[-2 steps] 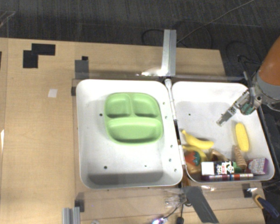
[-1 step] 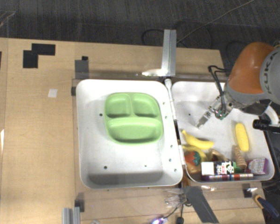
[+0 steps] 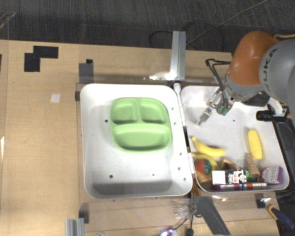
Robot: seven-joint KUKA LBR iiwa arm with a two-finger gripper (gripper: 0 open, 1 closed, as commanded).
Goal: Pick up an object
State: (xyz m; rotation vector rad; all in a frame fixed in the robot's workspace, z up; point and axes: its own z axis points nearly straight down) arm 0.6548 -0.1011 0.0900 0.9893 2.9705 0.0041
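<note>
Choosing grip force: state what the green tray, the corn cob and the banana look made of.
Green tray: probably moulded plastic, matte, uniform colour, rounded compartments. Corn cob: likely toy plastic or rubber, evenly yellow; texture too small to tell. Banana: likely plastic too, smooth, unblemished yellow; could be real.

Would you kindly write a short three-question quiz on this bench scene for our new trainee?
1. True or false: the green divided plate lies in the left bin.
2. Which lies nearer the gripper: (a) the banana or (b) the corn cob?
3. Fill in: the marker box lies along the right bin's ____ edge.

Key: 1 true; 2 a; 3 front (near).
</note>
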